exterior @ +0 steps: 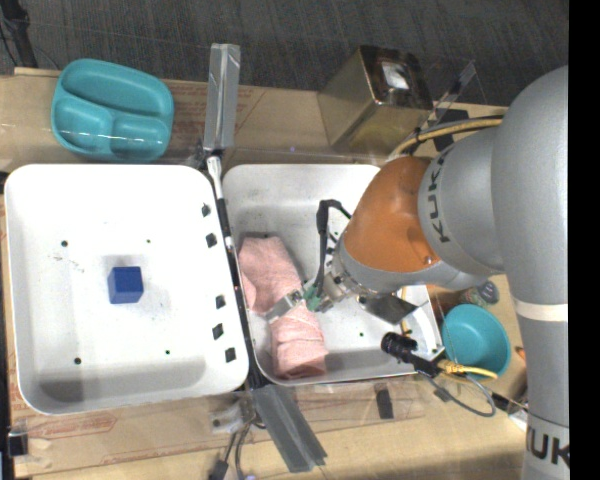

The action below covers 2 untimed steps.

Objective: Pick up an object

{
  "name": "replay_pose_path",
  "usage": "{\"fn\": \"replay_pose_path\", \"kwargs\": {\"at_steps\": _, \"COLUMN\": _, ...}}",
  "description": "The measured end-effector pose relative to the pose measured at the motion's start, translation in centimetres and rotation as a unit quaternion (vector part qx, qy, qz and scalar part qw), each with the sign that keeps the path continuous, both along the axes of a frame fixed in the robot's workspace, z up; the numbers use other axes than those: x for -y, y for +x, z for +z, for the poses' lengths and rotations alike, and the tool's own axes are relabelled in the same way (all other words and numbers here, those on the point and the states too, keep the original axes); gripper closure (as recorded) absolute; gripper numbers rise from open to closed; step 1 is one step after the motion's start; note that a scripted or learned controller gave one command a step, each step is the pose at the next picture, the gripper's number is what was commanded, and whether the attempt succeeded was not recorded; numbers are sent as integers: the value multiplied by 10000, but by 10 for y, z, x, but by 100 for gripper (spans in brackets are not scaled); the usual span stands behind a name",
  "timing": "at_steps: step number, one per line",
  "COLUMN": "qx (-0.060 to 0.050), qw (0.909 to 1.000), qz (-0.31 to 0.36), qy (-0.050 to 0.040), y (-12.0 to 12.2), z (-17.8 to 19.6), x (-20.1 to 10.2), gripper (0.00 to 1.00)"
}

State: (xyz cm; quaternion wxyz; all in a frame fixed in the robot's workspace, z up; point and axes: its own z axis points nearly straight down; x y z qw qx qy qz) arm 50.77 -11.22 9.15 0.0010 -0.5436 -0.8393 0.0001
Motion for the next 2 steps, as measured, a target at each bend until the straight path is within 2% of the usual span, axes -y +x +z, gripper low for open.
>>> {"fn": "replay_pose_path", "kwargs": {"at_steps": 1, "qx": 9, "qw": 10000, "qz": 22, "qy": -2, "y": 1, "z": 10, "x": 0, "gripper": 100}}
{"fn": "replay_pose_path", "kwargs": {"at_steps": 2, "qx": 3, "qw": 9876, "qz": -1572, "qy": -4, "y": 63, "z": 100, "x": -66, "gripper": 100}}
